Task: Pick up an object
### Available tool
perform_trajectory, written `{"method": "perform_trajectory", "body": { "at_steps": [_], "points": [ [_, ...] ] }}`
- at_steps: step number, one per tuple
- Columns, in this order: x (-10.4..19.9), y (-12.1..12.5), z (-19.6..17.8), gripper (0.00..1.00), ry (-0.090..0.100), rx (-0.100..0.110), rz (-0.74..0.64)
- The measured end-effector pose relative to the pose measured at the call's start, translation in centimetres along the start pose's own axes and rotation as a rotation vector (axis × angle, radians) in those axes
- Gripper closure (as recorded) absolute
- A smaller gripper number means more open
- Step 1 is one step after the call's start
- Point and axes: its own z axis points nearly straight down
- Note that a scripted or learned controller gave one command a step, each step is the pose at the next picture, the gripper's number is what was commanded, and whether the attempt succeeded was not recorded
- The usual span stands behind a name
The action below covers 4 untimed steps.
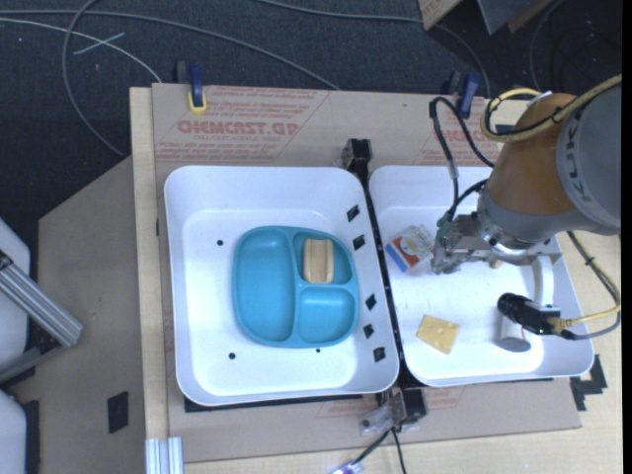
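2 white bins side by side on counter [247,117]. Left bin [197,363]: blue divided plate [276,299] in middle, tan block [318,260] in its upper-right compartment, bare floor all round plate. Right bin [474,368]: arm enters from right, covers upper half. Pincer [446,255] low near bin's left wall, just beside small red-white-blue packet [405,250]; fingers blurred, cannot tell spread or pressed together. Yellow wedge [437,333] below pincer, apart, open floor around it.
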Motion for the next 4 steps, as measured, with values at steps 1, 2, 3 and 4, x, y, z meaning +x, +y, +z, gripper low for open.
{"method": "perform_trajectory", "body": {
  "at_steps": [1,2,3,4],
  "points": [
    [0.0,0.3,-6.4,1.0,-0.003,-0.006,-0.002],
    [0.0,0.4,-9.0,1.0,-0.002,-0.005,-0.002],
    [4.9,2.4,-8.3,1.0,0.0,-0.002,-0.007],
    [10.6,4.1,-9.6,1.0,-0.001,-0.004,-0.006]
  ]
}}
